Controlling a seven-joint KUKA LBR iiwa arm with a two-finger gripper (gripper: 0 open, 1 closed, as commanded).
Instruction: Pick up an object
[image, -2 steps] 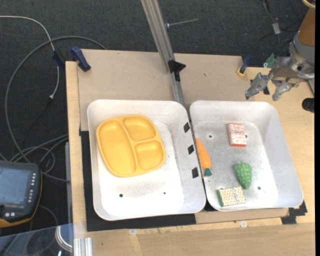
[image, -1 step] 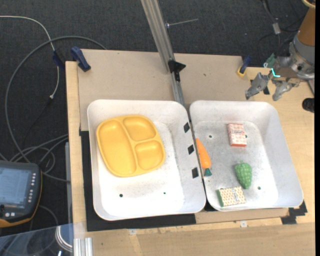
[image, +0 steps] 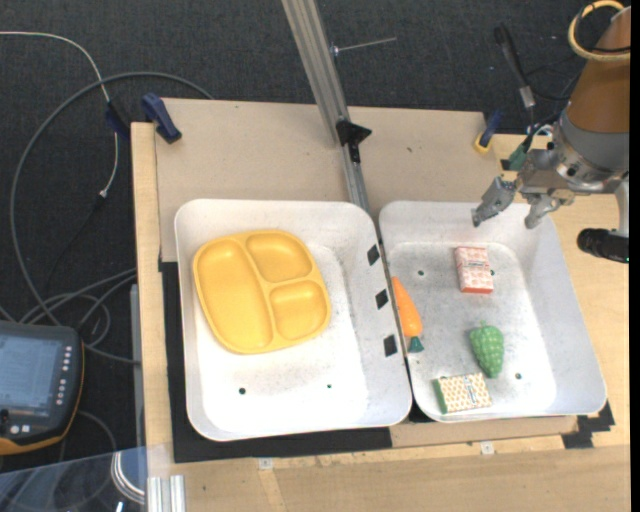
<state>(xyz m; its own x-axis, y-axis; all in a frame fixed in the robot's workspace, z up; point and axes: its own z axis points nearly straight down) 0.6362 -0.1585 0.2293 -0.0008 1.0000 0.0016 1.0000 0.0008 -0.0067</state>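
My jaws (image: 517, 204) hang over the far rim of the right bin (image: 560, 300), spread apart with nothing between the two fingers. The grey arm with its orange band (image: 606, 88) comes in from the right side of the desk (image: 260, 150).

Taking the right bin as my landmark: the nearest thing to my jaws is the small red-and-white box (image: 473, 269), lying flat in the bin's far half, a little toward the front from my fingers and apart from them. Further toward the bin's front lies the green lumpy object (image: 487, 349), and at the front rim rests a flat patterned packet with a green edge (image: 462, 392). The orange carrot (image: 406, 311) lies along the bin's left wall, its green end pointing toward the front. All four sit well clear of my fingers; I am touching none of them.

Just left of the right bin, touching it along the shared edge, is the left bin (image: 290, 400), which carries a yellow divided tray (image: 262, 290) with three compartments.
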